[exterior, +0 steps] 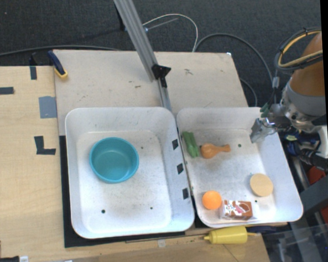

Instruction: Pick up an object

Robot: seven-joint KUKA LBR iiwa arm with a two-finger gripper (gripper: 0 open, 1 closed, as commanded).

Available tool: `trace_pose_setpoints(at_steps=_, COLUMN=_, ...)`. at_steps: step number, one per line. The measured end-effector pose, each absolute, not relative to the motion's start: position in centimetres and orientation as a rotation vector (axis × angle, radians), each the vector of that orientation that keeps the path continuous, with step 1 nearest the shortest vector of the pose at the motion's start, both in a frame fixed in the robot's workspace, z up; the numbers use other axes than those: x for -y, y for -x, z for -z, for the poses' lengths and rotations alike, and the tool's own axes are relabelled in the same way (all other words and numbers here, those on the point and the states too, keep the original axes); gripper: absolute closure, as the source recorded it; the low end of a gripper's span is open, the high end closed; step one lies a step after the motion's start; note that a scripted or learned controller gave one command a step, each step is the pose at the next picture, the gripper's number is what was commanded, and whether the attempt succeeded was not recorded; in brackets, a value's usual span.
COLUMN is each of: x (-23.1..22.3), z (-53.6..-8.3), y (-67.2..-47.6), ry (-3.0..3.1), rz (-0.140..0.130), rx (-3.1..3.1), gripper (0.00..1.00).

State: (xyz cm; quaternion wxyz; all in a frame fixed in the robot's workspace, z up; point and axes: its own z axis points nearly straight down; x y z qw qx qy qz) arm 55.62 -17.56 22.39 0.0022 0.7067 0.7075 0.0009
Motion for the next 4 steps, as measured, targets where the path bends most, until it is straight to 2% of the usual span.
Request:
trace_pose_setpoints(at_steps=1, x=17.5, z=-24.6, y=-55.7, ry=-2.218, rz=-0.001, rx=-2.223, gripper=1.0)
trace_pose_setpoints(at_steps=2, x=12.0, z=-23.3, y=-56.9, ry=-2.216, rz=0.001, rx=-2.23, gripper=1.0)
trace_pose_setpoints(at_steps=3, x=7.2, z=-23.8, y=-58.1, ry=-2.215, rz=-0.001, rx=-2.23, gripper=1.0)
trace_pose_setpoints(at_steps=4, x=1.9, z=-24.5, y=-58.4, ry=-2.214, rz=-0.001, rx=-2.231, gripper=1.0)
